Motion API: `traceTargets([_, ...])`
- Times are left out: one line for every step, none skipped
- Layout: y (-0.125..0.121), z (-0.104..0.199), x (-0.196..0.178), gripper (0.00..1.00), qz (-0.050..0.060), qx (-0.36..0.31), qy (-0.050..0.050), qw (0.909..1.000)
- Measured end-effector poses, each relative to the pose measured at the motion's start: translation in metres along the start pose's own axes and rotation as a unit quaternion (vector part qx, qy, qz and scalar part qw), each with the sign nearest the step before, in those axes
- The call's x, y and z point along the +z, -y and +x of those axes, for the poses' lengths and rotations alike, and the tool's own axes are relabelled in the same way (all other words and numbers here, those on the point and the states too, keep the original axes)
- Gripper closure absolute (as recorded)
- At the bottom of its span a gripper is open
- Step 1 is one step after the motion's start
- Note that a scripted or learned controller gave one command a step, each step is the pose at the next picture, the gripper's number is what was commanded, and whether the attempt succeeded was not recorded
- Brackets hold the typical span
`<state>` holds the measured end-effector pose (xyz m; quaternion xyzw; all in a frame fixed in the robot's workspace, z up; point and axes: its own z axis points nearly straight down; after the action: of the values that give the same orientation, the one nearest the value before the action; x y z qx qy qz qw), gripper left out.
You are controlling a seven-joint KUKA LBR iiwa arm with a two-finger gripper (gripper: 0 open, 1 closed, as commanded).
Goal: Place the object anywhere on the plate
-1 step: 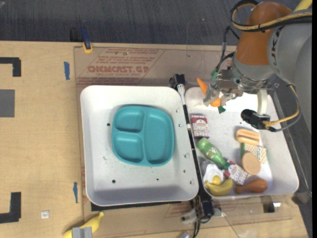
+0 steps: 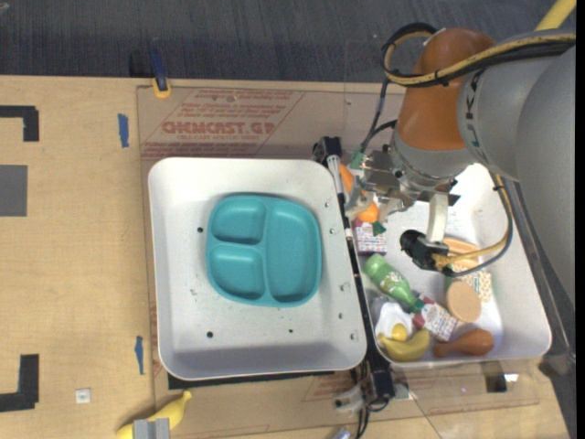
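Here, the gripper (image 2: 373, 190) hung low over the far left corner of the right bin (image 2: 526, 291), close to the wall it shares with the left bin (image 2: 174, 273). Its own body hid the tip from above, so we could not tell how wide it stood or whether it had hold of anything. We logged nothing as held.

Just under it lay a small orange piece (image 2: 367, 214), hard against that shared wall. We judged this the likeliest object for the task, since the gripper stood over it and over nothing else. Its place by the wall looked awkward: little room on that side for a clean grasp.

Beside the orange piece sat a pale packet (image 2: 370, 239), near enough to be nudged. Nearer the camera lay a green bottle (image 2: 391, 282) on its side, then a banana (image 2: 407, 345) at the near edge, with a tan disc (image 2: 464, 302) to the right. The clutter sat along the bin's left and near sides.

The plate (image 2: 265, 250), teal with three compartments, lay flat at the middle of the left bin, bare. We judged the placing not yet done. Any compartment would serve, so the transfer needed only a lift over the wall and a short carry left.
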<state>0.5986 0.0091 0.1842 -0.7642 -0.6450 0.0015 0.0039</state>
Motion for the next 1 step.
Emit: traceTargets([0.0459, 0.0629, 0.0000, 1.00, 0.001, 0.029, -0.001, 0.9996])
